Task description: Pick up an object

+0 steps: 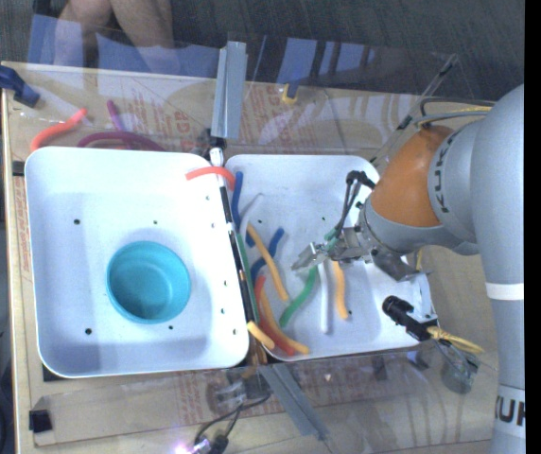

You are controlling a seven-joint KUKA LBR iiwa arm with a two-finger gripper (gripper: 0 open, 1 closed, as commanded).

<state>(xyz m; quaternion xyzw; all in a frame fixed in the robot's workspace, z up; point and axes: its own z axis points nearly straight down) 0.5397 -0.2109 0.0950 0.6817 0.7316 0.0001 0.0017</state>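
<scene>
The grey arm (483, 187) with its orange band (412, 189) reaches from the right over the right bin (294, 183), and the end effector (320, 255) hangs low near that bin's middle. Whether it is open or closed cannot be told; its metal tips blur into the clutter beneath.

Just below and touching in the view lie a green strip (299, 296) curving down-left and an orange strip (339, 291) running down the bin floor to its right. An orange-yellow strip (266, 249) lies slanted just to the left, with a blue piece (272, 237) near it. More strips pile at the bin's lower left corner.

The left bin (62, 197) holds a teal bowl (148, 282), upright, well apart from the end effector. Both bins rest on the bench (157, 395).
</scene>
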